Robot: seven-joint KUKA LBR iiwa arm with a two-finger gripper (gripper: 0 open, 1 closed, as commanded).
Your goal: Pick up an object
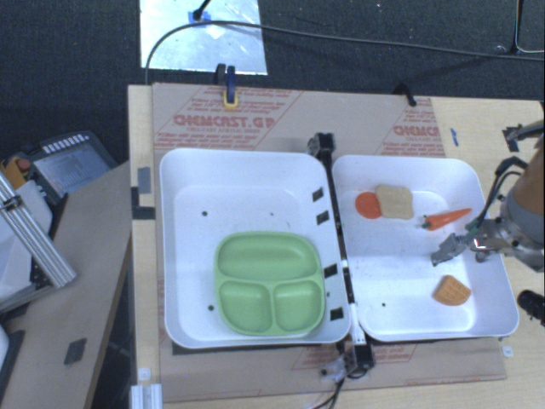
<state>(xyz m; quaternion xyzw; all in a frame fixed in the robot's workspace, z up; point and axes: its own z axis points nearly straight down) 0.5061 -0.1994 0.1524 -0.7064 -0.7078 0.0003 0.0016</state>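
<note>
Camera view shows the end effector low over the right bin, near its right wall; how far it is open I cannot tell, and nothing shows between its tips. A slim orange carrot lies just above it, a rounded orange-brown chunk just below, both apart from it. Farther left a flat red disc touches a pale, matte bread-like slice. The bin's middle floor lies open. The left bin holds a smooth green three-compartment tray toward its lower edge.
</note>
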